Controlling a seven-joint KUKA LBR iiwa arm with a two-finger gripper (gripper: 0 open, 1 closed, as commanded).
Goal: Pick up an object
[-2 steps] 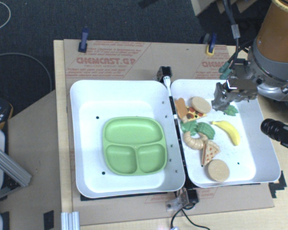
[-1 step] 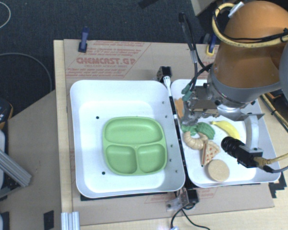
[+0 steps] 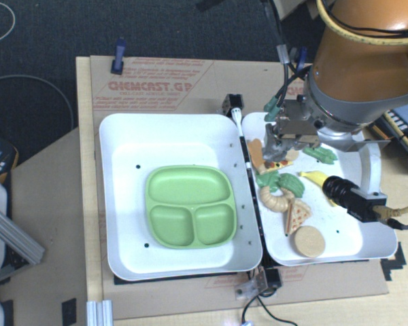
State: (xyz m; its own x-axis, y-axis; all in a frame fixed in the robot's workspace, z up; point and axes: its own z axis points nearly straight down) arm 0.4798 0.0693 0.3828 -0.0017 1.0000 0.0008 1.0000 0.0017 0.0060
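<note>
Gripper [image 3: 280, 148] position, where do you see it?

Low over the far left corner of the right bin [image 3: 357, 248], close to the wall that bin shares with the left bin [image 3: 122, 182]. The grey arm with its orange band [image 3: 367, 9] comes down on it from the upper right.

And the objects it could pick?

All in the right bin. An orange-brown piece [image 3: 256, 153] lies just left of the gripper, along the bin's left wall. A green leafy piece [image 3: 280, 180] lies just in front of it, on the near side. A yellow banana [image 3: 313, 177] and a second green piece [image 3: 321, 155] lie to its right, partly under the wrist.

Anything further off?

A tan curled piece [image 3: 275, 199] touches the leafy one on its near side. Then come a pizza slice [image 3: 298, 216] and a round tan disc [image 3: 309, 242], nearer the front rim and apart from the gripper.

Spread or pressed together?

I cannot tell; the tip is small and lost against the toys beneath it. I cannot tell either whether it touches the orange-brown piece or only hangs beside it.

The left bin?

A green divided plate [image 3: 190, 206] lies in its middle, well apart from the gripper.
</note>
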